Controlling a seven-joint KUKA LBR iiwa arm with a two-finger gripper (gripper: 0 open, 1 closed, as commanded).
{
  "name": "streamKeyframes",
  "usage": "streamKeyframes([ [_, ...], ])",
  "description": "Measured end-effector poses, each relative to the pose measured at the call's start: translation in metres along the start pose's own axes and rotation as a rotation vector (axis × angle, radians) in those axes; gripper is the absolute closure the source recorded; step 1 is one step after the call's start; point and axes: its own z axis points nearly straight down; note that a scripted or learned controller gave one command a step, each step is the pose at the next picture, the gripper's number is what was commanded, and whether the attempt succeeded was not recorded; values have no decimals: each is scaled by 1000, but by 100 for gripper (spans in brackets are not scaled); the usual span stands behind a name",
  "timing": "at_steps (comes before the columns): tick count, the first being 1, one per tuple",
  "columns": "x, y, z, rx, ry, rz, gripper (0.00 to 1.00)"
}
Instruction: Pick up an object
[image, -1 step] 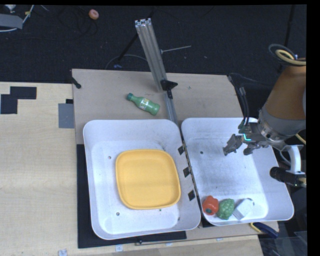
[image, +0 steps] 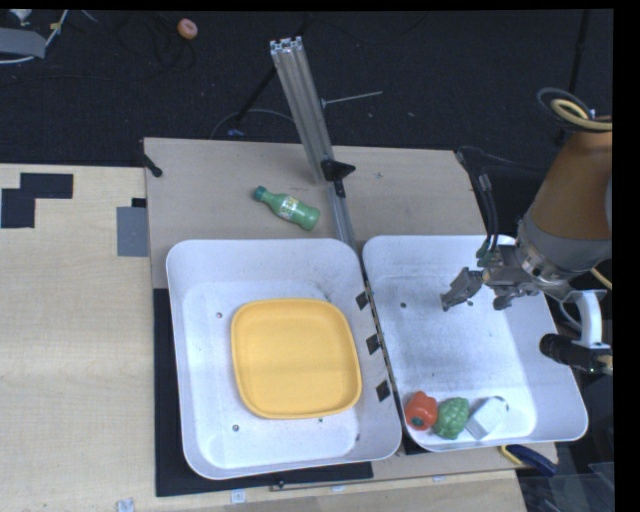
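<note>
My gripper (image: 482, 296) hangs over the back part of the right bin (image: 560, 400), fingers spread open with nothing between them. At that bin's front edge lie a red pepper-like toy (image: 421, 410), a green bumpy toy (image: 452, 417) and a small grey-white block (image: 485, 417), close together and well in front of the gripper. A yellow square plate (image: 296, 357) lies flat in the left bin (image: 190, 300). A green bottle (image: 288, 208) lies on its side on the bench behind the left bin.
A slanted aluminium rail (image: 308, 100) rises from the bench behind the gap between the bins. Black clips (image: 372, 343) sit along the wall the bins share. The arm's grey body (image: 565, 220) stands over the right bin's right rim.
</note>
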Motion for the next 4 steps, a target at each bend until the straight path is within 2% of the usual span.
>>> streamKeyframes([
  [1,0,-6,44,4,1,0,0],
  [2,2,0,104,5,1,0,0],
  [3,2,0,121,-1,0,0,0],
  [4,1,0,109,-4,-1,2,100],
])
